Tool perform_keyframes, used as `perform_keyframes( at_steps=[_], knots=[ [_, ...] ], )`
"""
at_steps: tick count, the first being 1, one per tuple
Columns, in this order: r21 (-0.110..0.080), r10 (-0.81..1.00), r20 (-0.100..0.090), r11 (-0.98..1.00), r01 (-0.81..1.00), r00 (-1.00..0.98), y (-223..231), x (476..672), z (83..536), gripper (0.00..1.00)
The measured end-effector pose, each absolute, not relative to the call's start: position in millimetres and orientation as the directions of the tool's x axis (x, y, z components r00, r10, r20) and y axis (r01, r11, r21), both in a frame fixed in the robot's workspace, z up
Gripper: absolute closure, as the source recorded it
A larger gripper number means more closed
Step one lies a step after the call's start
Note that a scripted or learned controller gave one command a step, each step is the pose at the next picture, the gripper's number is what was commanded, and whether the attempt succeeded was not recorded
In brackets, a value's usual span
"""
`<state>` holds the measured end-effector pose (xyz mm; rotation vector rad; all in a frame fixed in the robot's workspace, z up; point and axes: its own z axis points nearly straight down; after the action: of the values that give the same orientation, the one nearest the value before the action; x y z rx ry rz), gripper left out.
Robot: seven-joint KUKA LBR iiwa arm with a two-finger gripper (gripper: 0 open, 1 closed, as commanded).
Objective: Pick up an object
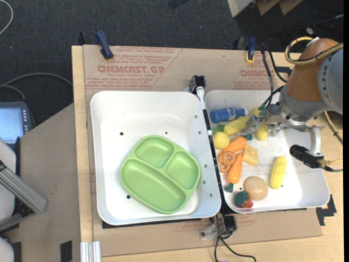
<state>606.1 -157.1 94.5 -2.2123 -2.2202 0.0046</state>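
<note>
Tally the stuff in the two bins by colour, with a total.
Green: 1, the divided plate in the left bin
Blue: 1, bottle in the right bin
Yellow: 5, corn, lemon, pale chunk, long piece, small piece
Orange: 2, carrot, pretzel-like piece
Tan: 1, round piece
Red and green: 1, small piece
Total: 11; hidden items possible.

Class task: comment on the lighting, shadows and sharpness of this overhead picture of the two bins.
Camera view: lighting is even and soft; the green three-compartment plastic plate casts a faint shadow on the left white bin; the right white bin shows slight glare; the toy food is fairly sharp; the grey arm's gripper looks slightly blurred.
</note>
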Motion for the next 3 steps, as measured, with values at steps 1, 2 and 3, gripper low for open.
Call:
perform_keyframes(
  at_steps=[1, 2, 3],
  knots=[
    [0.002, 1.0, -0.001, 0.002, 1.0, -0.002, -154, 640.5, 84, 0.0],
    [0.005, 1.0, -0.002, 0.002, 1.0, -0.002, -154, 640.6, 96, 1.0],
    [-0.006, 1.0, 0.001, 0.004, 1.0, -0.004, -106, 641.8, 84, 1.0]
  ],
)
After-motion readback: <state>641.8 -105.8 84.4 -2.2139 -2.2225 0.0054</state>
